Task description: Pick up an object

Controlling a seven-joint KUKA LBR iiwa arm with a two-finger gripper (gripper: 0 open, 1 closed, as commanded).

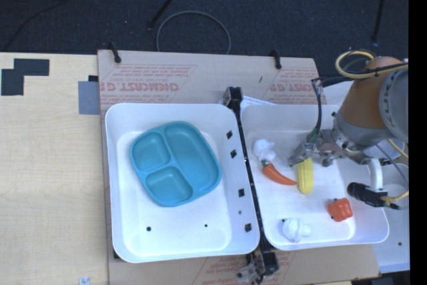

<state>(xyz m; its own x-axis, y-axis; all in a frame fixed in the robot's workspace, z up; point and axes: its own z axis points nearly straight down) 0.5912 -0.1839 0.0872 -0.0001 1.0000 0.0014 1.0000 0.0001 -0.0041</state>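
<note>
- Four small objects sit in the right bin (373, 237): corn cob (305, 175), carrot (277, 174), orange piece (339, 209), white piece (293, 229).
- Hand (308, 151) hovers at the corn's 12 o'clock, touching or just above; can't tell whether it's wide or narrow.
- Your risks: corn rolls or slips out; carrot, just beside at 9 o'clock, gets nudged.
- Blue tray (175, 162) lies in the left bin (127, 237).
- Table (53, 163) cardboard (147, 80) carries upside-down red print, unreadable.

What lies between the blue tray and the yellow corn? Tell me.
In the camera view, between the blue tray and the corn lie the bins' black divider and the carrot.
</note>
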